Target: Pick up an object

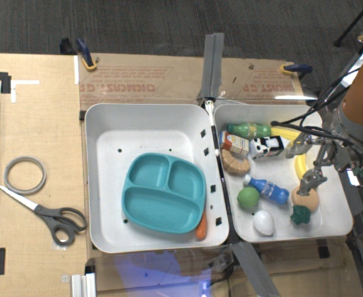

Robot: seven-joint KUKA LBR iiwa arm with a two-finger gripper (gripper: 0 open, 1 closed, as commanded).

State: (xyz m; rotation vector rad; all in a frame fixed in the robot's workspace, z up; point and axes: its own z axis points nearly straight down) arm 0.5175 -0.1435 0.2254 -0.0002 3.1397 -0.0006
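Observation:
My gripper (306, 163) hangs over the right side of the right bin (336, 228), with the arm coming in from the right. Its two fingers stand apart, one fingertip (298, 146) near the cow toy, the other (313, 179) just above a tan round object (305, 199). A yellow banana (300, 166) lies under the gap between them; nothing is gripped. Close by lie a dark green toy (300, 215), a blue bottle (269, 191), a green ball (248, 198) and a white egg (264, 222).
The right bin's far end holds a green bottle (249, 129), a black-and-white cow toy (268, 146), a red-labelled can (233, 143) and a tan disc (235, 163). In the left bin (101, 141) sit a teal divided plate (165, 193) and a carrot (201, 228). Scissors (51, 216) and tape roll (25, 174) lie left.

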